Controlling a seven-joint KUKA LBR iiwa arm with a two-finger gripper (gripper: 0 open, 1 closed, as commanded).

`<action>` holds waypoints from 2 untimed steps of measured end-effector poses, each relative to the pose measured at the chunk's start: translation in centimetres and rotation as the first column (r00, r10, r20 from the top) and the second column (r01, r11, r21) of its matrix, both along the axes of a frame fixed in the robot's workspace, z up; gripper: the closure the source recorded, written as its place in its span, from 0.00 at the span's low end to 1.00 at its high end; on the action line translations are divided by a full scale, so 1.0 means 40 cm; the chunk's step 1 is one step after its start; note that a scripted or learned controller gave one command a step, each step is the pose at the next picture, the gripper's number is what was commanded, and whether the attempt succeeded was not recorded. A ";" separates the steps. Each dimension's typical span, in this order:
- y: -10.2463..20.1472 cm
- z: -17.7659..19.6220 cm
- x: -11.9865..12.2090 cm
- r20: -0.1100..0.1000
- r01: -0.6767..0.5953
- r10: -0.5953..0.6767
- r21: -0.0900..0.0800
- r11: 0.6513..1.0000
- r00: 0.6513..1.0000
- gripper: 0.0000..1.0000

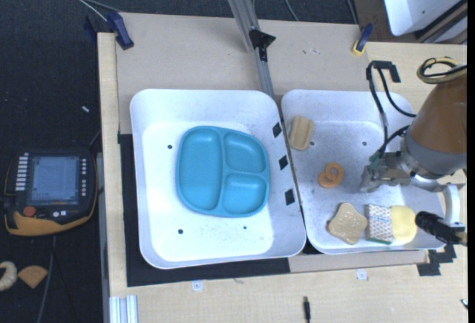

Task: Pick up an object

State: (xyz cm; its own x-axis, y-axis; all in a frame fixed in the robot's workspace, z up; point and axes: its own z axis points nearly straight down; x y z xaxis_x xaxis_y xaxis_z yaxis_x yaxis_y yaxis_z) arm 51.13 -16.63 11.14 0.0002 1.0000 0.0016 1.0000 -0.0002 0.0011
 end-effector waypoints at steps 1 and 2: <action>0.000 0.161 0.005 0.006 -0.001 0.001 -0.003 1.000 1.000 1.00; 0.000 0.275 0.009 0.006 -0.002 0.002 -0.003 1.000 1.000 1.00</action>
